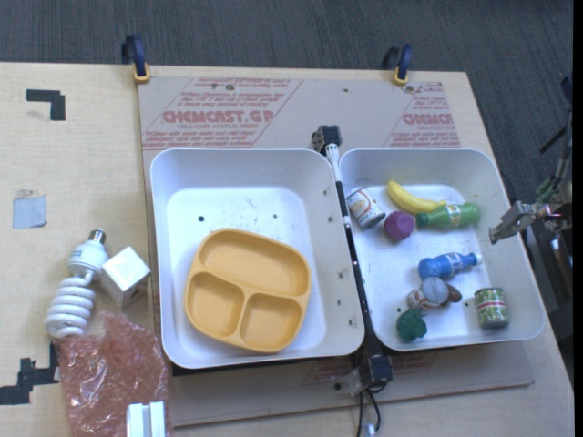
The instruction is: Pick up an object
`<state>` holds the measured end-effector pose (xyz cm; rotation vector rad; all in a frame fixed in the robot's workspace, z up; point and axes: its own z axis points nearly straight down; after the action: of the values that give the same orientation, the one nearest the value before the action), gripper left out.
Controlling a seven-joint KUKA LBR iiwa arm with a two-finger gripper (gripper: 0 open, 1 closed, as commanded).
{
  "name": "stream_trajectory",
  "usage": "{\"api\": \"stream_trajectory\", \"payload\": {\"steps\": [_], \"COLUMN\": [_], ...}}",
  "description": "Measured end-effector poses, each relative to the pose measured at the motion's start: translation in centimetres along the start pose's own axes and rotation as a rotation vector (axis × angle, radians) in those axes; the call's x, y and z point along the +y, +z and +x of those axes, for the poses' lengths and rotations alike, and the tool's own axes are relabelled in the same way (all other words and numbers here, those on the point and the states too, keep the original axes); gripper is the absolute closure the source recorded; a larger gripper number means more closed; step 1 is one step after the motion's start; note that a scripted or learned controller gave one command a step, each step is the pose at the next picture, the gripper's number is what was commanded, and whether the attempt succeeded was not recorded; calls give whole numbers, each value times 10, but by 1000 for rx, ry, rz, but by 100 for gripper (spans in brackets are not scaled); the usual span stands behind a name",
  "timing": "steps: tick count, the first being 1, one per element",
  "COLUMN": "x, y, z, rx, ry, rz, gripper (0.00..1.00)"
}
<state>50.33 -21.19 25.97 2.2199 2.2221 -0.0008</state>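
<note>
Camera view: two white bins sit side by side on a brown board clamped to the worktop (55,162). The left bin (173,180), at centre frame, carries one yellow divided plate (248,289) with three compartments, lying toward its lower half.

The right bin (510,326) holds the pickable things, eight in all: one yellow banana (412,198) near the upper middle, one green bottle (448,215) just beside and touching the banana's right end, one small can with a red and white label (365,208) to the upper left, one purple round fruit (398,226) just below the banana, one blue bottle (447,265) in the middle, one brownish item with a grey disc (434,294) just below it, one green broccoli-like piece (411,325) at the lower left, and one green-labelled can (491,307) at the lower right. The pieces lie close together, several touching, with little bare floor between them.

The end effector (508,225) shows at the right edge of the frame, over the right bin's right rim, apart from every object; nothing is between its tips, and whether they are spread or pressed together I cannot tell.

Outside the bins, at lower left of the frame, lie one spiral light bulb (75,291), one white cube (126,272) touching it, and one crumpled pinkish bag (109,371). Two blue clamps (136,57) grip the board's upper edge.
</note>
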Motion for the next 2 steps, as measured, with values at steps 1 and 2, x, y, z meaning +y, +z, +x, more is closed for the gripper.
{"api": "stream_trajectory", "payload": {"steps": [1,2], "x": [15,15], "y": [152,142], "z": [-9,-9], "rx": [1,0], "ry": [-1,1], "rz": [-11,-10], "gripper": [0,100]}}
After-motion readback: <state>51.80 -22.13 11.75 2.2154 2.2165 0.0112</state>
